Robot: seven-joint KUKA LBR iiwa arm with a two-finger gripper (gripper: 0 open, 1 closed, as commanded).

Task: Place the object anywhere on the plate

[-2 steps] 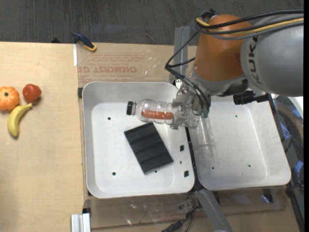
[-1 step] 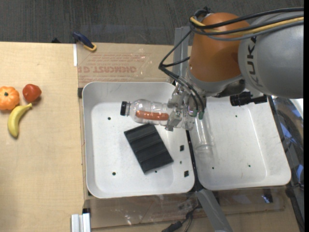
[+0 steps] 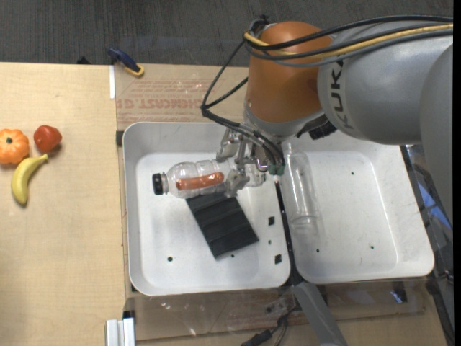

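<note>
Camera view: the arm (image 3: 374, 71) reaches in from the right and its gripper (image 3: 241, 166) hangs over the left bin (image 3: 144, 265), right at the base end of a clear plastic bottle (image 3: 191, 179); whether the tool is wide, narrow or closed on anything cannot be told, since the wrist and its cabling cover that spot.

The bottle lies on its side on the floor of the left bin, in the upper middle; its long axis runs nearly left to right across the view; the black cap points left and the base points right, toward the gripper; something orange-red shows inside the clear wall. Just below it, touching or nearly so, lies a black ribbed block (image 3: 223, 225), tilted diagonally.

A second clear cylinder (image 3: 301, 193) lies along the seam of the two bins, its axis running top to bottom; the right bin (image 3: 360, 265) sits beside it.

Judgement: the step in hand looks like the grasp at the bottle; no lift is evident; no plate can be identified here, so the next move calls for a confirmed hold across the bottle's width, then a carry to wherever the plate stands.

On the bench (image 3: 57, 251) at far left rest an orange (image 3: 12, 147), a red fruit (image 3: 47, 138) and a banana (image 3: 24, 179).
</note>
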